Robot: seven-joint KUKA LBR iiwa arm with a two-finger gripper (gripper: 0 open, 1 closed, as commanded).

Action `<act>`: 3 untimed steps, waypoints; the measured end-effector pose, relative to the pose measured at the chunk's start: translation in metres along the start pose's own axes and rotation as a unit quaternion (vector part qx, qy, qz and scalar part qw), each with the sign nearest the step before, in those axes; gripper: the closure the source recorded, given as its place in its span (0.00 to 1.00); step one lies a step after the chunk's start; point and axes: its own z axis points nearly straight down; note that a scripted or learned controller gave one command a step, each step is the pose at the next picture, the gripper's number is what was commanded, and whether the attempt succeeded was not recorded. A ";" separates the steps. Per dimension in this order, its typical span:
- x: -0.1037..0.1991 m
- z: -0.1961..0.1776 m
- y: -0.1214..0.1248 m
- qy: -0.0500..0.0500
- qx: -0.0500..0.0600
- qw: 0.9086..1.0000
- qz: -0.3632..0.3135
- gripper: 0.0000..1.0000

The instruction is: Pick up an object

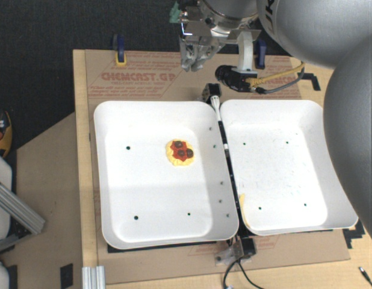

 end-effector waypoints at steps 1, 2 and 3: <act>0.038 0.098 -0.004 -0.002 0.010 1.000 0.000 1.00; 0.039 0.021 0.000 0.000 0.000 1.000 0.001 1.00; 0.081 0.117 -0.003 -0.002 0.009 1.000 -0.001 1.00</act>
